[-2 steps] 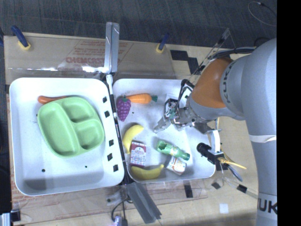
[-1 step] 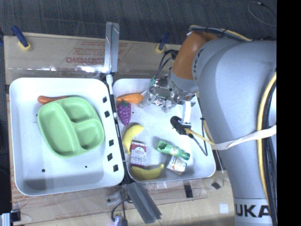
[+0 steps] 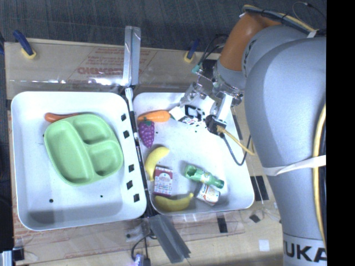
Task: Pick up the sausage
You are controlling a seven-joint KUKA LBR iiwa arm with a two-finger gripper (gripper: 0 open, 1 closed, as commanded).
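The sausage [image 3: 62, 116] lay in the left bin [image 3: 28, 165], at its far side, just behind the green divided plate [image 3: 83, 148] and touching its rim. The claw [image 3: 201, 111] hung over the far part of the right bin [image 3: 238, 195], near the carrot [image 3: 155, 116] and the purple grapes [image 3: 146, 132]. I cannot tell how the claw stood. Two bananas [image 3: 156, 159], a small red box [image 3: 163, 182] and a green bottle [image 3: 204, 177] lay nearer the front.

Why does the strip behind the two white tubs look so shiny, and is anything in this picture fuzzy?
In the camera view, overhead light glares off the clear sheet behind the bins; the near grey arm looks soft and oversized; the end effector casts little shadow, and the sausage stays fairly sharp.
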